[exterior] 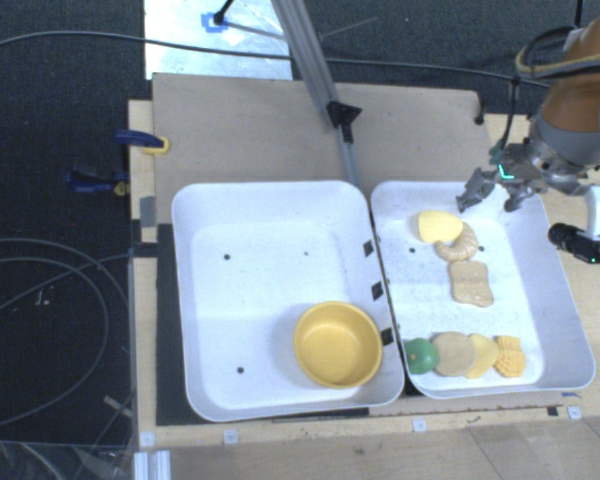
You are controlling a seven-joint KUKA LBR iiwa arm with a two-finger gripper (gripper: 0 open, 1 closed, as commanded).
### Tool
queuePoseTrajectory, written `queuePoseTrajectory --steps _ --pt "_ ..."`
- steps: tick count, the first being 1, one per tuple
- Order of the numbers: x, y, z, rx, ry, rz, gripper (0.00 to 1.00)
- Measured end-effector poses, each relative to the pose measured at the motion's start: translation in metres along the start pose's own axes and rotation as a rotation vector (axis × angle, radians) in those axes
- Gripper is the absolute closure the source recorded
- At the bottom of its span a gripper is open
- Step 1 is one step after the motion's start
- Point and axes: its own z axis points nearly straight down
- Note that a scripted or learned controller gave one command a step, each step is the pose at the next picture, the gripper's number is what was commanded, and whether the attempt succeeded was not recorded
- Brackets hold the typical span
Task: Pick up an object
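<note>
My gripper [496,197] hangs open over the back edge of the right bin [550,298], with nothing between its two fingers. Just left of and below it lie a yellow wedge [436,227] and a curved tan shrimp-like piece [460,244]. A tan cracker slab [471,283] lies in the middle of that bin. Along the bin's front edge sit a green round piece [419,352], a tan disc [453,353], a yellow chip [482,355] and a yellow waffle piece [509,356].
A yellow bowl [337,344] sits in the front right corner of the left bin [240,258]. A slanted metal pole [310,53] crosses above the bench behind the bins. Blue and yellow clamps [120,163] grip the bench's left edge.
</note>
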Motion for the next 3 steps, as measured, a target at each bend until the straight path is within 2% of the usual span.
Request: queuePoseTrajectory --steps 1,2,3 --pt "0.000 0.000 -0.001 -0.001 0.000 0.000 0.00" --pt "0.008 0.000 0.044 0.002 0.000 -0.002 0.00" --pt "0.011 0.000 0.106 0.004 0.000 -0.003 0.00"
